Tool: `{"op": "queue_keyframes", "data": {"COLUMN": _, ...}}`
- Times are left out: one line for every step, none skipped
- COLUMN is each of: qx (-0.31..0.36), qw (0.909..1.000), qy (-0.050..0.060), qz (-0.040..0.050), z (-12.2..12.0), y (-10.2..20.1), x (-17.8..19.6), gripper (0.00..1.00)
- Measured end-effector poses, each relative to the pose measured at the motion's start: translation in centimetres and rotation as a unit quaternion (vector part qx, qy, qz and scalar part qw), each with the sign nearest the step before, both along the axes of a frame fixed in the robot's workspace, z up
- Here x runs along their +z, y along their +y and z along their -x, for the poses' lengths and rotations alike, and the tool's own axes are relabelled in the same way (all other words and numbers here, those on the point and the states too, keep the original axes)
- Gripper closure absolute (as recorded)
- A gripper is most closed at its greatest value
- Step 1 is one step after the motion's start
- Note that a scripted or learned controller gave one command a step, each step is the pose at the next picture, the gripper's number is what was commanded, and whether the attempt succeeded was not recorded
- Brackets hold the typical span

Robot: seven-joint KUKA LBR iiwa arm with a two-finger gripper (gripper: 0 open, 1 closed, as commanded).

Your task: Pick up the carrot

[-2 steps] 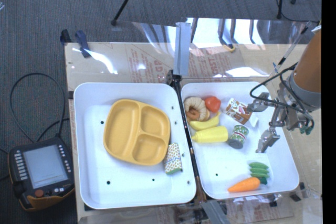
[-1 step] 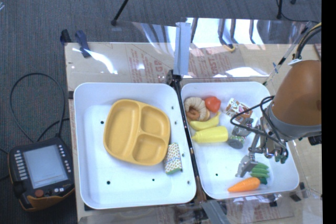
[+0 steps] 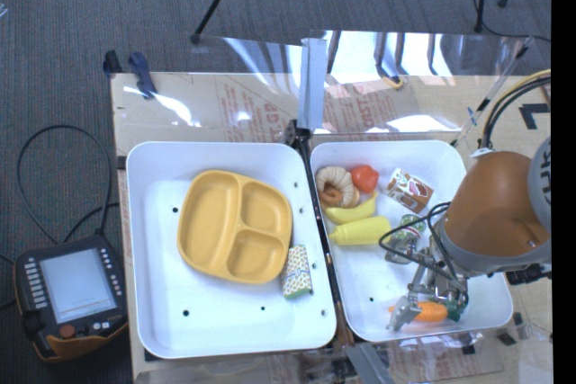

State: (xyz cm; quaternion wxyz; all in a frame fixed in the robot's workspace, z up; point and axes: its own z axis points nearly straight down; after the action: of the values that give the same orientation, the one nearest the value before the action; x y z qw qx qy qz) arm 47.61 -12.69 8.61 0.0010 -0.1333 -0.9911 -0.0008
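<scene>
The carrot [image 3: 430, 312] is orange with a green top and lies near the front edge of the right bin [image 3: 360, 301]. My gripper [image 3: 425, 297] hangs low right over it, at the end of the arm's orange band [image 3: 490, 211]. Metal parts and cables of the gripper cover the carrot's upper side. Whether the carrot is between the jaws is hidden from this slant.
At the back of the right bin lie a pastry ring [image 3: 335, 186], a red tomato [image 3: 364, 177], a banana [image 3: 351, 211], a yellow corn cob [image 3: 360, 231] and a small carton [image 3: 409, 190]. The left bin [image 3: 153, 283] holds a yellow divided plate [image 3: 236, 225] and a patterned packet [image 3: 296, 271].
</scene>
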Motion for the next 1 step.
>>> {"op": "queue_keyframes", "data": {"qx": 0.032, "qw": 0.9995, "qy": -0.005, "qz": 0.0017, "z": -8.75, "y": -3.93, "x": 8.14, "gripper": 0.0}}
